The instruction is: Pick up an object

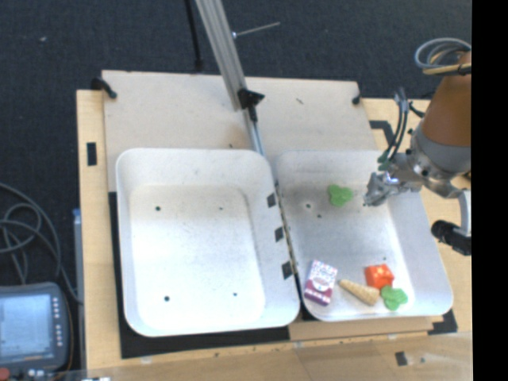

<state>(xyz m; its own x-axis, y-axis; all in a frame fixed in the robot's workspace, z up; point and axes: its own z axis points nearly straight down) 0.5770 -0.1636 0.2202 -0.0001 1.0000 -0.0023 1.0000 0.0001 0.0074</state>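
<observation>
Green lump (340, 195): small, rounded, lying loose on the floor of the right bin (413, 236), toward that bin's 12 o'clock end. Nothing touches it.

Gripper (375, 194): just beside the green lump, at its 3 o'clock, with a sliver of white bin floor between the two. Whether its fingers are open or closed cannot be told at this size; nothing is seen between them.

Arm (447, 129): grey, with an orange band above the wrist, entering from the 3 o'clock side of the bench and leaning over the right bin's far rim.

Other contents of the right bin, all gathered at its 6 o'clock end, well apart from the gripper:
- Carton (321, 282): small, white and purple, near the bin's 7 o'clock corner.
- Cone (360, 292): tan, lying on its side, at the carton's 3 o'clock, just beside it.
- Orange block (379, 275): at the cone's 1 o'clock, close to it.
- Second green piece (394, 297): at the orange block's 5 o'clock, just beside it and near the cone's wide end.

Left bin (198, 236): white, shallow, speckled floor, side by side with the right bin at its 9 o'clock.

Bench (182, 109): pale board carrying both bins.

Metal rail (225, 42): slanting from 12 o'clock down to the gap between the bins.
</observation>
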